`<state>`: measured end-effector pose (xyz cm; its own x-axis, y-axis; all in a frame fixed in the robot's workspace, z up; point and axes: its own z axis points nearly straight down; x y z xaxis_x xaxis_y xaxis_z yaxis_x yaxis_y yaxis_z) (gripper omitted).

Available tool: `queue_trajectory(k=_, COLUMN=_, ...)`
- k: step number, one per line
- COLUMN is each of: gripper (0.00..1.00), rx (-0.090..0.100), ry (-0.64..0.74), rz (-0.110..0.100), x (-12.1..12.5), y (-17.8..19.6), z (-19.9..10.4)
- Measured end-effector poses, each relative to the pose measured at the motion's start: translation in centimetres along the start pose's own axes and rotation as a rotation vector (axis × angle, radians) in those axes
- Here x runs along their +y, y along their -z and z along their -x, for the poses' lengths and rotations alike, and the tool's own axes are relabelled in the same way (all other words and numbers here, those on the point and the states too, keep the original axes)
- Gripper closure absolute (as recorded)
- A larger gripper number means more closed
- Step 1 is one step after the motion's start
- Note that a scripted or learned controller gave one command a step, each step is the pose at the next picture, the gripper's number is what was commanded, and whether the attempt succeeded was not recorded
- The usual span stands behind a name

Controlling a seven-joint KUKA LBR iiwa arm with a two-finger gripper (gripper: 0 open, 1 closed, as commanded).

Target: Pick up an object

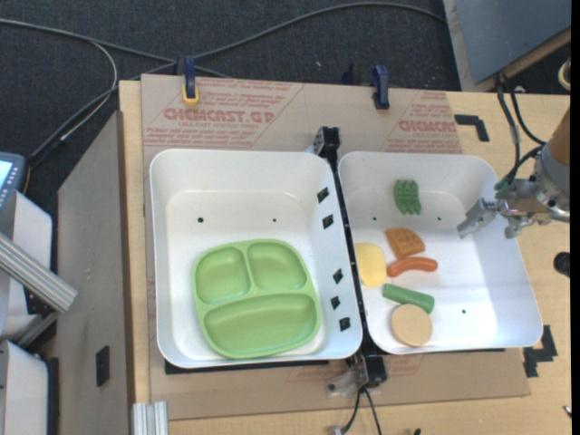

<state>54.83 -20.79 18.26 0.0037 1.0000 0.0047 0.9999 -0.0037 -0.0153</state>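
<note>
The right bin (494,288) holds several toy foods: a green ridged piece (407,197), an orange waffle (405,241), a red sausage (412,265), a yellow piece (370,264), a green pickle (408,296) and a round tan biscuit (411,325). My gripper (492,226) hangs over the right bin's far right side, well to the right of the foods. Its fingers (471,224) are spread open and nothing sits between them.
The left bin (172,243) holds a green divided plate (257,296). A black-marked divider (337,243) separates the bins. Blue and yellow clamps (189,80) pin the cardboard sheet at the back. Cables run near the arm at the right edge.
</note>
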Motion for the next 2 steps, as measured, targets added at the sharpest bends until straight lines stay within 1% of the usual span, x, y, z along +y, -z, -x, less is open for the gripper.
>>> queue_trajectory(k=1, gripper=0.00, rx=-0.004, ry=0.004, rz=0.014, x=0.3, y=0.8, z=-0.1)
queue_trajectory(k=2, gripper=0.00, rx=-0.002, ry=0.004, rz=0.010, x=0.0, y=-3.6, z=-0.6)
